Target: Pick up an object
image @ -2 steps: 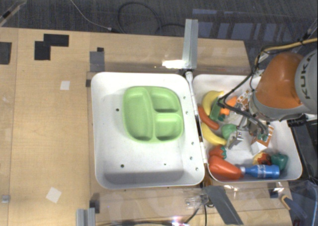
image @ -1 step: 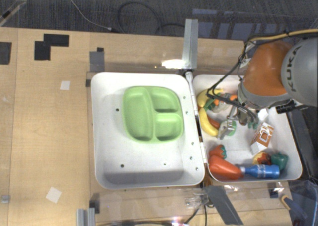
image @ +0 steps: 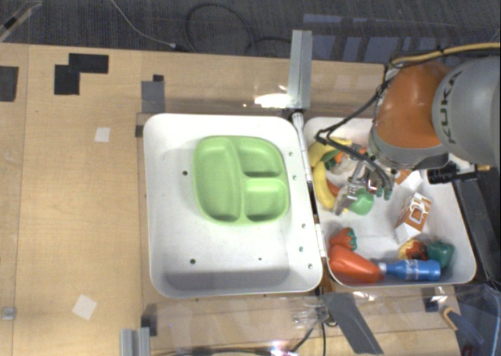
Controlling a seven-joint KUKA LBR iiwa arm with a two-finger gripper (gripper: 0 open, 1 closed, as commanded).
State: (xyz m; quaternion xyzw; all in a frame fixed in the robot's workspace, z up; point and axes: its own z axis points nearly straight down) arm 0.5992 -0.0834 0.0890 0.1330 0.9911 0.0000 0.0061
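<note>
My gripper hangs low over the right bin, under the grey arm with its orange band. A small green object lies right at its fingertips; I cannot tell whether it sits between the fingers. A yellow banana lies along the bin's left wall, just left of the gripper. An orange-red carrot-like toy and a blue bottle lie at the bin's front. A white and orange carton rests to the right of the gripper.
The left bin holds a green divided plate. A small green and yellow item sits at the right bin's front right corner. A metal post stands behind the wall between the bins.
</note>
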